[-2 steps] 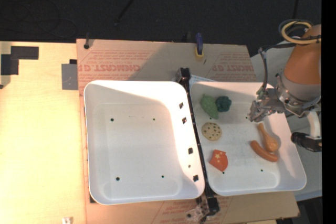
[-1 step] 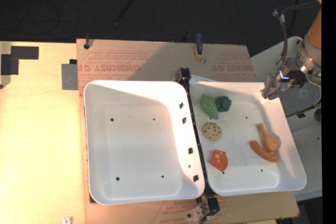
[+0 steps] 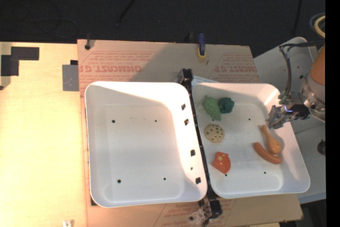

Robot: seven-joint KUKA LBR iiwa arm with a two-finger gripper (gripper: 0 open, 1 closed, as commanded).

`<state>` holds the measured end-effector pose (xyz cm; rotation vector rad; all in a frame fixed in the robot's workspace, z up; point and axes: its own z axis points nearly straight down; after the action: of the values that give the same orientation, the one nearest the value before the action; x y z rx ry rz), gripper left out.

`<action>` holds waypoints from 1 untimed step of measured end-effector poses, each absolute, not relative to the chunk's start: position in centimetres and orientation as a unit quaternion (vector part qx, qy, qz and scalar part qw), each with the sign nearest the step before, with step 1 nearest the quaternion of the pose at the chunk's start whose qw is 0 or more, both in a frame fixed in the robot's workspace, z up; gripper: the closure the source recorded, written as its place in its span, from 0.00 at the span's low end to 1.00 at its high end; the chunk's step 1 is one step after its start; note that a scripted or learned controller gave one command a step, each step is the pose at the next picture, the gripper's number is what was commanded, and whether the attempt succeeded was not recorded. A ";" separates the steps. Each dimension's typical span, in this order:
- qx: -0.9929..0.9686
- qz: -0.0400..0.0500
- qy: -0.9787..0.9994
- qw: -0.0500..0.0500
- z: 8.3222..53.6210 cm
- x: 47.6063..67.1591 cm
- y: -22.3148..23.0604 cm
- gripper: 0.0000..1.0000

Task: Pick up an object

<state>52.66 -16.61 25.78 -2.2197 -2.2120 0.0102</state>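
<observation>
The right bin (image 3: 289, 181) holds several small items. A green leafy piece (image 3: 211, 107) lies beside a dark teal lump (image 3: 226, 104) near the back. A round tan cookie (image 3: 214, 133) sits below them, and a red strawberry-like piece (image 3: 222, 162) lies near the front. An orange sausage (image 3: 267, 153) and a tan drumstick-shaped piece (image 3: 272, 140) lie at the right side. My gripper (image 3: 277, 116) hangs at the right rim of this bin, just above the drumstick piece; nothing shows between its fingers.
The left bin (image 3: 95, 167) stands beside the right one, parted by a black clamp strip (image 3: 192, 130). Both rest on a cardboard sheet (image 3: 133, 64). A pale wooden bench top (image 3: 37, 141) extends to the left. Cables run by the arm at right.
</observation>
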 end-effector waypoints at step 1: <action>-0.706 -0.004 -0.708 -0.005 39.4 52.1 -13.5 1.00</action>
<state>52.13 -13.54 39.44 -2.2256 -2.2326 -0.0120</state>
